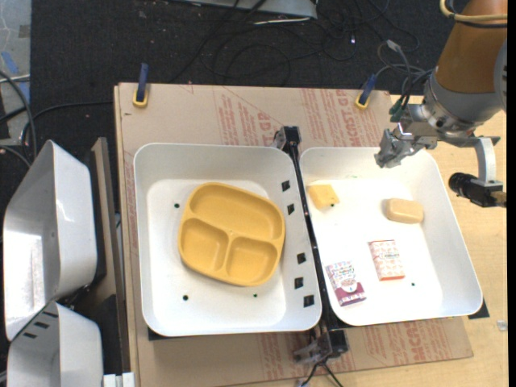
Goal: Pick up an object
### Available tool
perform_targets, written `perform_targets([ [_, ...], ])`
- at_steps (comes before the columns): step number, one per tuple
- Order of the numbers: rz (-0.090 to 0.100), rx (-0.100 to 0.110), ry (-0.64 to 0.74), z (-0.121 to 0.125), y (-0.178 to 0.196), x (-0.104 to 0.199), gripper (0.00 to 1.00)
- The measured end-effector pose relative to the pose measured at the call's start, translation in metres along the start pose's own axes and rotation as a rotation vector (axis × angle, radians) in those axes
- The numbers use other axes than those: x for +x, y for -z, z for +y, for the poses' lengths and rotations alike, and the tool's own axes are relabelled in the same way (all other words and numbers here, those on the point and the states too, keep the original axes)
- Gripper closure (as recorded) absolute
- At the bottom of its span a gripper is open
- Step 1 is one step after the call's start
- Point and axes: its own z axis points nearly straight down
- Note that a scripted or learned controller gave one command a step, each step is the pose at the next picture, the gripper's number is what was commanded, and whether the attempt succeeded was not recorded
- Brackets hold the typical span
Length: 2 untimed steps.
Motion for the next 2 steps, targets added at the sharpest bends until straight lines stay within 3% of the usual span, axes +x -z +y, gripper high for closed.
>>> perform_targets([
  [2,0.002,0.006,0.002,0.013,-0.023,0.107,1.00],
])
